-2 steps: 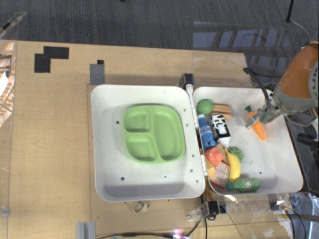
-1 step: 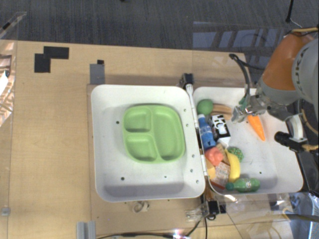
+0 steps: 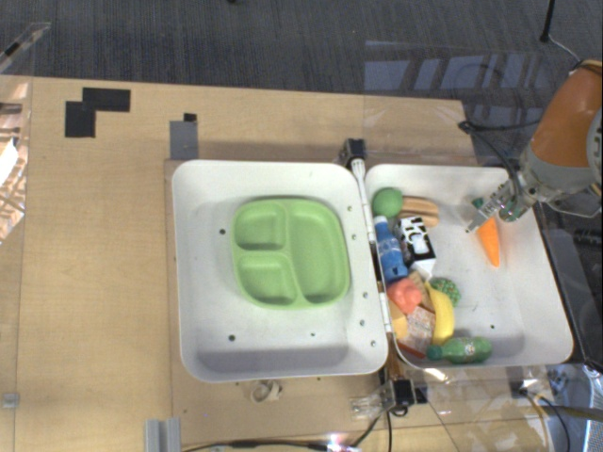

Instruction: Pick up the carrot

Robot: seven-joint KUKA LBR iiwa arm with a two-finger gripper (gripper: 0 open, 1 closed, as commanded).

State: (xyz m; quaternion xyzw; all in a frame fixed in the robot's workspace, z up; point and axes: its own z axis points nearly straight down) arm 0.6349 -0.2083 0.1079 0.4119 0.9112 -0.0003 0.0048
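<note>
— What is seen nearest, along the front edge of the right bin?

— A green vegetable and a banana are piled against the bin's left wall, with other toy food behind them.

— And the left bin?

— A green divided plate is laid at its middle.

— Where is the carrot found?

— Toward the right bin's far right corner, its top held between the fingers of the gripper, which are closed on it.
</note>
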